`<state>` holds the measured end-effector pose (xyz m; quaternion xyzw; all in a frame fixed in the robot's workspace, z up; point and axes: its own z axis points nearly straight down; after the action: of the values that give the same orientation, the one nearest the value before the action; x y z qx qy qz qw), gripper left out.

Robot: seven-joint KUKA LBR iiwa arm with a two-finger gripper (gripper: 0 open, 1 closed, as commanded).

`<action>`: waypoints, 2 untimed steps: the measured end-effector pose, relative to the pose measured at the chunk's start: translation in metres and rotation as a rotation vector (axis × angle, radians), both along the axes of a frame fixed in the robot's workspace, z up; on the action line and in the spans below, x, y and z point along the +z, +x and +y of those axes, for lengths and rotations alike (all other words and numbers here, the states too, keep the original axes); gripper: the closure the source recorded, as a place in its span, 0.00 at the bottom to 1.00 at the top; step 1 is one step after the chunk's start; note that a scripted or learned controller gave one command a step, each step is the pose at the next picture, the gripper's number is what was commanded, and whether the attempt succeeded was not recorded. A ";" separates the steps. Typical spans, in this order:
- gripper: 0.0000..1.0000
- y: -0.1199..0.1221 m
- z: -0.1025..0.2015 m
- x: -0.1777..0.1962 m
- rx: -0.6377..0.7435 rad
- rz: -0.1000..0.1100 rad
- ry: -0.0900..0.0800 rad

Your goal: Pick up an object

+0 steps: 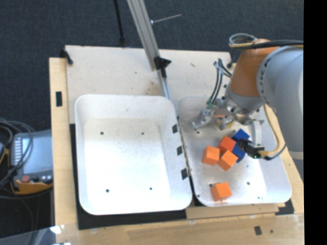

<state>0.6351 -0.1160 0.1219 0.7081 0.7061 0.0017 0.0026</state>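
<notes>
Even, bright overhead light, white bins (127,152) near glare, soft faint shadows, mild overall blur, dark surrounding floor (61,14).

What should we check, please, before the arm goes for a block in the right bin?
1. Blocks in the right bin: ok; orange blocks and a blue block.
2. Hand over that bin: ok, near its far end.
3. Hand free of a block: cannot tell.
4. A block standing apart: ok; the lone orange block near the front rim.
5. Cluster spaced for grasping: not ok; blocks touch.
</notes>
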 end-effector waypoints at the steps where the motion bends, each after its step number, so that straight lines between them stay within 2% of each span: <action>1: 1.00 -0.001 0.000 0.008 -0.005 0.002 0.003; 2: 1.00 -0.006 -0.001 0.071 -0.004 -0.001 0.001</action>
<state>0.6295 -0.1174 0.1926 0.7096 0.7046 0.0022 0.0027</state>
